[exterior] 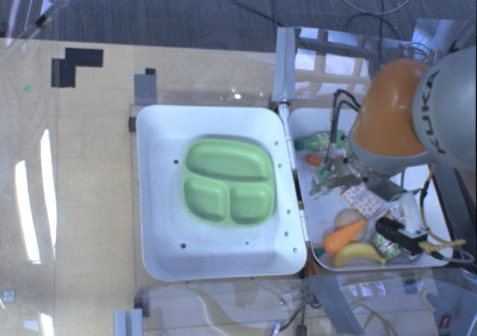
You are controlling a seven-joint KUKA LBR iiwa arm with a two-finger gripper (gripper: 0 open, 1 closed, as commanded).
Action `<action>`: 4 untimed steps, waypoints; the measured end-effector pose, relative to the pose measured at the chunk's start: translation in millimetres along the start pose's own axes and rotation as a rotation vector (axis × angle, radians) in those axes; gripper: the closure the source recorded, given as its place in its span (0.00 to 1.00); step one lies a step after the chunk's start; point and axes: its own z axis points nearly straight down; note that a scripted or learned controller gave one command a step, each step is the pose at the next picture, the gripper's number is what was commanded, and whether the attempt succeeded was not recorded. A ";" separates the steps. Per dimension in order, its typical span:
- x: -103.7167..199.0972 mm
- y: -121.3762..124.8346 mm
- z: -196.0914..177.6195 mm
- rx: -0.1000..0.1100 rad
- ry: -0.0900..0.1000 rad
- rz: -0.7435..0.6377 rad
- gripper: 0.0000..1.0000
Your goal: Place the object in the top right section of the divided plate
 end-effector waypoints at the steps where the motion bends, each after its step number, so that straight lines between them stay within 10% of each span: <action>1: -9.1 -21.7 0.7 0.003 0.001 -0.047 1.00; 2: -81.1 -29.3 35.4 0.002 0.000 0.187 1.00; 3: -81.1 -29.3 35.4 0.002 0.000 0.187 0.00; 4: -67.5 -45.7 49.6 0.001 0.001 0.151 0.00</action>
